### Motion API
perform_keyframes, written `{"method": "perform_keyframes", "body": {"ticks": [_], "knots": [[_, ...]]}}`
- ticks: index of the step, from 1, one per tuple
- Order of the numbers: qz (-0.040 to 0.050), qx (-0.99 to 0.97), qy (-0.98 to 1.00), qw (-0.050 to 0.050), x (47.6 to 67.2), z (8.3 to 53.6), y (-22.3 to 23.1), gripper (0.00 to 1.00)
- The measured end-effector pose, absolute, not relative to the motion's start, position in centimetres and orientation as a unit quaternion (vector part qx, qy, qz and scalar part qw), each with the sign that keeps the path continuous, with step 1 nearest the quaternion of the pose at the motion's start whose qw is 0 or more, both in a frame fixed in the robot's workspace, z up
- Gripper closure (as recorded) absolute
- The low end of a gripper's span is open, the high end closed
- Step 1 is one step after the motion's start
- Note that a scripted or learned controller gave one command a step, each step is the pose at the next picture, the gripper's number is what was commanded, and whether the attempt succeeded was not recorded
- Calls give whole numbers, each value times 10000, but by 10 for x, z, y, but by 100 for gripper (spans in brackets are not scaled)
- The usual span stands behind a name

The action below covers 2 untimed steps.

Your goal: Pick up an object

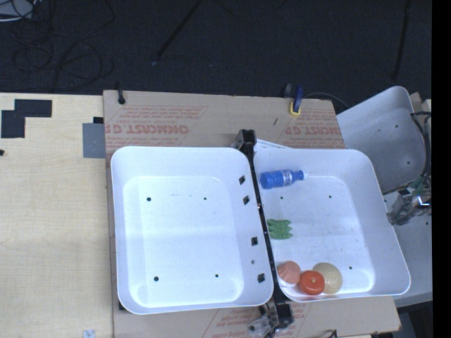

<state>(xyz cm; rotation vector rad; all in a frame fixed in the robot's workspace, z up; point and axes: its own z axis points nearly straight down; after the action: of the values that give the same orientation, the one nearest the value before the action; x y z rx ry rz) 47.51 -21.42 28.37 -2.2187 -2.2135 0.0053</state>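
Camera view is taken from above the bench, where two shallow white plastic bins are set side by side on a cardboard sheet [211, 118]. The left bin [127, 189] is seen beside the right bin [384, 210], in which all the objects are gathered. A small blue plastic bottle [280, 179] is laid on its side near the far left corner, its long axis running roughly left to right, the paler cap end pointed right and slightly away. A green ridged pod-like piece [279, 229] is found nearer the middle. At the near edge, a pink round item [288, 272], a red round item [311, 282] and a pale yellow round item [329, 277] are clustered, touching, probably rolled there against the wall. Whether the claw is apart or together cannot be told.
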Motion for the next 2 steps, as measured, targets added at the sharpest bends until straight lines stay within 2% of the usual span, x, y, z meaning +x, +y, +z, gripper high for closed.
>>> {"method": "perform_keyframes", "body": {"ticks": [1, 2], "knots": [[21, -7073, -7069, 48, 475, 293, -215, 100], [-2, -7061, -7081, -6, 476, 322, -214, 100]]}}
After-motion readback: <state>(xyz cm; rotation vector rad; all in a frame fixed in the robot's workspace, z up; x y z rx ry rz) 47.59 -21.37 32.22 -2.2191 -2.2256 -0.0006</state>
